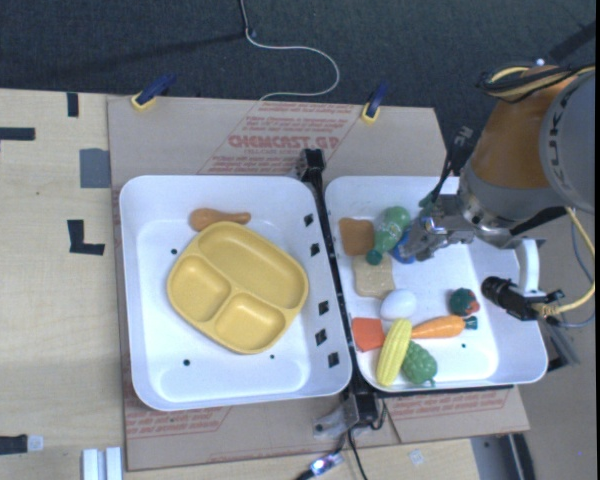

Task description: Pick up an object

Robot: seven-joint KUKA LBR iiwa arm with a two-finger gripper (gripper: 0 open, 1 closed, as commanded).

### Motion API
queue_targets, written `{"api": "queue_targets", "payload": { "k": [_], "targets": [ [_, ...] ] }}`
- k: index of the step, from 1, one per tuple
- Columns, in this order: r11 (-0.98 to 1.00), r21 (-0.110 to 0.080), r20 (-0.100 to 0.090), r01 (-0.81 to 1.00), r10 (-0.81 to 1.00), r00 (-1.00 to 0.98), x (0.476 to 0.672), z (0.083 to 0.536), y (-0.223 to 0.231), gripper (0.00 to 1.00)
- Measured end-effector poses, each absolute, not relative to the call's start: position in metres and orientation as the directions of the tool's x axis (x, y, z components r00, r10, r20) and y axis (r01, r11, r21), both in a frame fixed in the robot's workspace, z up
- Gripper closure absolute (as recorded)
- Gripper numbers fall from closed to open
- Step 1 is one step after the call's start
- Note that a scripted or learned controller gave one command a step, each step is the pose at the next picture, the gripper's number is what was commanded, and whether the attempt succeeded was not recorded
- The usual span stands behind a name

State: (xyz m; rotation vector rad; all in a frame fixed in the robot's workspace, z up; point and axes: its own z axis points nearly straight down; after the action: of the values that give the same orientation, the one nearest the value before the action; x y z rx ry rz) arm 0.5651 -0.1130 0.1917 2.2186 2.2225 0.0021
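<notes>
Two white bins sit side by side on a cardboard sheet (270, 138). The left bin (145, 288) lies well to the gripper's left and carries the largest item, a yellow divided plate (238, 286), with a toy drumstick (218, 218) touching its far edge. The right bin (520, 363) is the one the arm (525, 153) reaches into.

Gripper (417, 240) is low over the far part of the right bin. Finger spread: cannot tell, the tips blur into a blue object there, and I cannot tell whether anything is held.

Items relative to the gripper:
- green bottle (388, 230), just beside it on the left, possibly touching
- brown slice (356, 236), further left past the bottle
- pale bread slice (373, 280), below-left, near
- corn cob (393, 352), well below, beside a green broccoli piece (419, 365)
- carrot (440, 328), below, lying across
- red-orange block (368, 334), below-left, against the corn
- white egg (398, 304), below, between bread and carrot
- small dark green and red piece (463, 301), below-right, near
</notes>
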Motion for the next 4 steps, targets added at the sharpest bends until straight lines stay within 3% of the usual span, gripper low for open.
{"api": "queue_targets", "payload": {
  "k": [1,2,3,4],
  "targets": [
    [0.002,0.002,0.0,1.0,1.0,-0.002,0.566,0.226,-0.112,1.0],
    [0.007,-0.001,0.001,1.0,1.0,-0.007,0.596,0.217,-0.065,1.0],
    [0.003,0.0,0.001,1.0,1.0,-0.003,0.599,0.234,-0.052,1.0],
    [0.0,-0.004,-0.001,1.0,1.0,0.0,0.59,0.216,-0.056,1.0]
  ]
}}
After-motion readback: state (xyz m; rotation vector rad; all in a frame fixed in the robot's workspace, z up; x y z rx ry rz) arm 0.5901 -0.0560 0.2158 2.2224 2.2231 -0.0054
